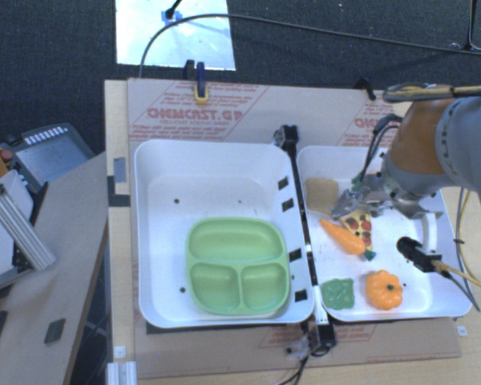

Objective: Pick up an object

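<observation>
The arm's fingers [354, 203] hang low in the right bin [445, 299], over the upper end of a pizza slice [357, 224]; whether they are released or clenched cannot be told. A carrot [341, 237] lies just below them, touching the pizza slice. A tan sponge [321, 191] sits just to their left. Farther below rest a small pumpkin [383, 289] and a green leafy piece [337, 293]. Well to their left, the left bin [156, 215] holds a green divided plate [237, 265].
</observation>
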Available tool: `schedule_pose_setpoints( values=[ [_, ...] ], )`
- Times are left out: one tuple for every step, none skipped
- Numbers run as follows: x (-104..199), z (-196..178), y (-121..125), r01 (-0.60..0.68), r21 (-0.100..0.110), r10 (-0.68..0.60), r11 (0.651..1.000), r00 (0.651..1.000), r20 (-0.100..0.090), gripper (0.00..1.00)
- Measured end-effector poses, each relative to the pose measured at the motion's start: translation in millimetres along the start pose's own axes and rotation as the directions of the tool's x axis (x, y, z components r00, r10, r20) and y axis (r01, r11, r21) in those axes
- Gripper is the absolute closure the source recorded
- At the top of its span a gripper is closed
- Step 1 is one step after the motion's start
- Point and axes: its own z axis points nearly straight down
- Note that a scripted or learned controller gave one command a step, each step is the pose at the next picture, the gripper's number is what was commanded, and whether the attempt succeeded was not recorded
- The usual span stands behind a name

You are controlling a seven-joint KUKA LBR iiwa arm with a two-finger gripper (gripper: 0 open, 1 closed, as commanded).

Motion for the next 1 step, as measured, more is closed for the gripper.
schedule_pose_setpoints(
  values=[
    [-10.2,-50.9,0.8,-0.001,-0.004,0.001,1.0,1.0,0.001,1.0]
  ],
)
